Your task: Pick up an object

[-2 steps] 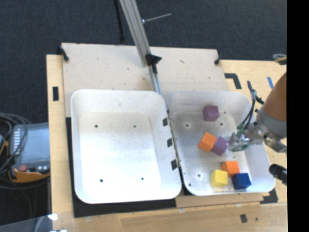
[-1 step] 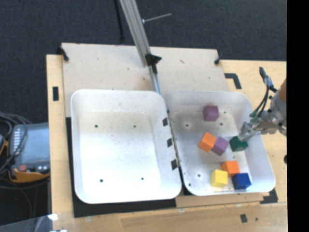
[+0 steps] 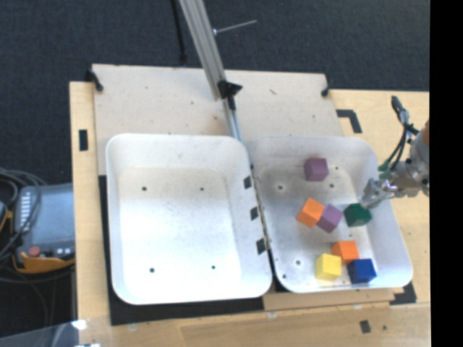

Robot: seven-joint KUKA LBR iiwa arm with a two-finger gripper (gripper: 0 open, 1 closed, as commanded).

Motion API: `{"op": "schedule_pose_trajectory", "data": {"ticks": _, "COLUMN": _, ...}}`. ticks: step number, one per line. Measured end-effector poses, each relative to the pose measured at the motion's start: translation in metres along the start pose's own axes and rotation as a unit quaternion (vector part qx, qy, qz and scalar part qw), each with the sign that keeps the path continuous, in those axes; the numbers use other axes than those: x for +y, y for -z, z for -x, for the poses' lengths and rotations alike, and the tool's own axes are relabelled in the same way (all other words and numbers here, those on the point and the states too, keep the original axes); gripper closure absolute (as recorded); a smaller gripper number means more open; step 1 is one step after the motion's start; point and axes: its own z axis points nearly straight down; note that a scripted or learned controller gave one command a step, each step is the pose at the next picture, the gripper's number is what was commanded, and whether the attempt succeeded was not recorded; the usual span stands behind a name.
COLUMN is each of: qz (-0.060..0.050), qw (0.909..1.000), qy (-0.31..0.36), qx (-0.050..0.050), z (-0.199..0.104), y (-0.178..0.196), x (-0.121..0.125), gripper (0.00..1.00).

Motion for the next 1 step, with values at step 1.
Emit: {"op": "schedule_pose_trajectory", "data": {"ticks": 1, "qz": -0.001, "qw": 1.0000, "qy": -0.001, "qx": 0.000, "z": -0.0459, "y": -0.0102, "x": 0.0019, "gripper": 1.00}}
